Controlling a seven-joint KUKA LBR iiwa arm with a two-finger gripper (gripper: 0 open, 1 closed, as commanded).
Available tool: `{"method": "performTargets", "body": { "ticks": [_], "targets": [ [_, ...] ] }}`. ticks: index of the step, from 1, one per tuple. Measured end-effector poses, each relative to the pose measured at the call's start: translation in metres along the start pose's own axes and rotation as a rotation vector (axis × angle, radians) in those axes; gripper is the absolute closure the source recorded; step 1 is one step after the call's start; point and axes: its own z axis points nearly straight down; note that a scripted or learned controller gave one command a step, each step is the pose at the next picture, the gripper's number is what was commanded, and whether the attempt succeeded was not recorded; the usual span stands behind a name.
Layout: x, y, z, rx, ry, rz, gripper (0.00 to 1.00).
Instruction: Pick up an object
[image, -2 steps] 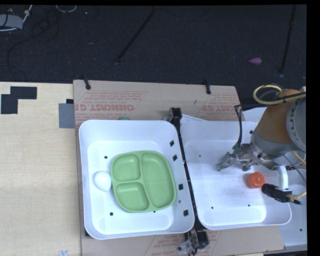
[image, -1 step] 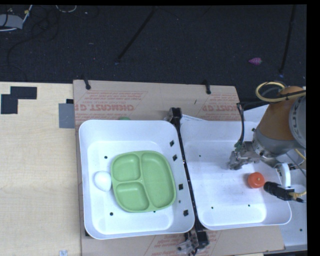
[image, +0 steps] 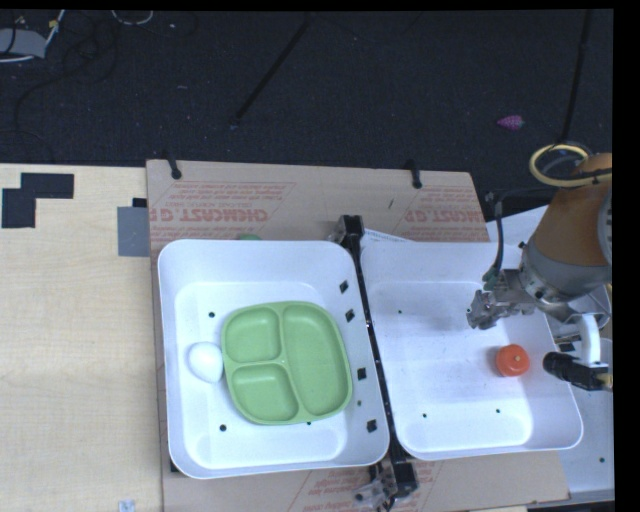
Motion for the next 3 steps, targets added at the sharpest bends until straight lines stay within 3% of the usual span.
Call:
{"method": "performTargets", "body": {
  "ticks": [2, 3],
  "targets": [
    [-0.004, -0.005, -0.102, -0.002, -0.001, -0.004, 1.0],
    [0.052, -0.014, -0.09, 0.005, 0.003, -0.006, 1.0]
  ]
}}
